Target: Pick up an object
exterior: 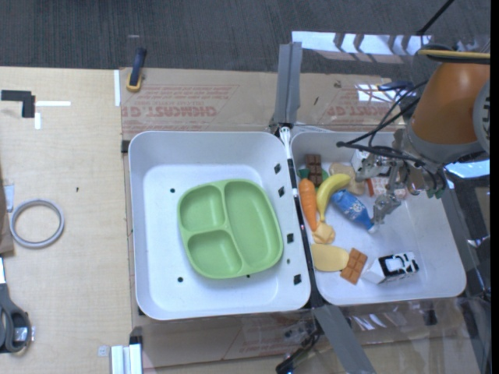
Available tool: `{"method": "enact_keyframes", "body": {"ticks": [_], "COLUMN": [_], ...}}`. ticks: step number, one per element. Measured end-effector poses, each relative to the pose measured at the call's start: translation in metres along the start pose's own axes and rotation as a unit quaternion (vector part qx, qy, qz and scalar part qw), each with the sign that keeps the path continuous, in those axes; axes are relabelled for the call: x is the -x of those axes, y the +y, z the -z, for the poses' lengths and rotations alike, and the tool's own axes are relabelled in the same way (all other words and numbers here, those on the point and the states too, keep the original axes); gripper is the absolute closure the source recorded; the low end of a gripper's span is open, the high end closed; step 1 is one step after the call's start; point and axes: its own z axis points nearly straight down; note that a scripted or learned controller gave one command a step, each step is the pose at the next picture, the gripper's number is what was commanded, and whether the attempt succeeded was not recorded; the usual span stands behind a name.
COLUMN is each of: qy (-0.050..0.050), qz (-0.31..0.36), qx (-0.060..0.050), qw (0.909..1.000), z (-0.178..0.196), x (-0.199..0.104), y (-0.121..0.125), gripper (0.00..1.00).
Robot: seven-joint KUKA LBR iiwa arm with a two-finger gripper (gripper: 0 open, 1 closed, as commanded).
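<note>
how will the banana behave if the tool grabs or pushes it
The banana looks smooth and glossy, so it may slip between fingers. Its curved shape suggests it could pivot or rock when pushed. It rests against the carrot and blue packet, so nudging it would probably shift those too.

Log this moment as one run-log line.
arm: over right bin | gripper: beside blue packet | grasp: none visible | banana, carrot: in bin
</note>
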Motion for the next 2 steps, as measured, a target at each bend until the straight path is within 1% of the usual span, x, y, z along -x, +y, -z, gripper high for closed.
{"method": "enact_keyframes", "body": {"ticks": [1, 2], "qy": [0.004, 0.005], "qz": [-0.028, -0.083], "qx": [0.002, 0.002], "qw": [0.9996, 0.9965], "z": [-0.013, -0.013], "x": [-0.035, -0.056], "y": [0.049, 0.076], "gripper": [0.00, 0.00]}}
